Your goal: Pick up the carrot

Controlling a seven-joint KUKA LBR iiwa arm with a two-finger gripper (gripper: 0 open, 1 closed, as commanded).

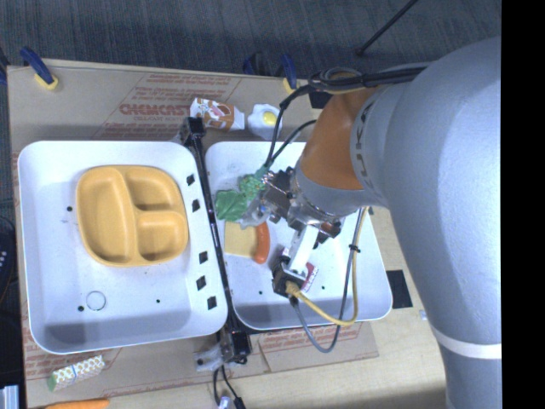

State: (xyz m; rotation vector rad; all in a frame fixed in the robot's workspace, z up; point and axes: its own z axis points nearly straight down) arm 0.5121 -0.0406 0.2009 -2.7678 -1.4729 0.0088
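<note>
Carrot: lies in the right bin, near its left wall, beside a yellow block and below green leafy food.
Long axis: runs roughly up-down in the view.
Gripper: sits just above and right of the carrot's upper end.
Fingers: hidden by the wrist; open or closed cannot be told.

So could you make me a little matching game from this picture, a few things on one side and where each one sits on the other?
Things:
1. yellow sectioned plastic plate
2. orange carrot
3. green leafy toy vegetable
4. small yellow-and-white object

Places:
A. outside the bins, on the cardboard behind the right white bin
B. in the left white bin
C. in the right bin, at the edge nearest the divider
D. in the right bin, next to a pale yellow wedge

Pairs: 1-B, 2-D, 3-C, 4-A
</note>
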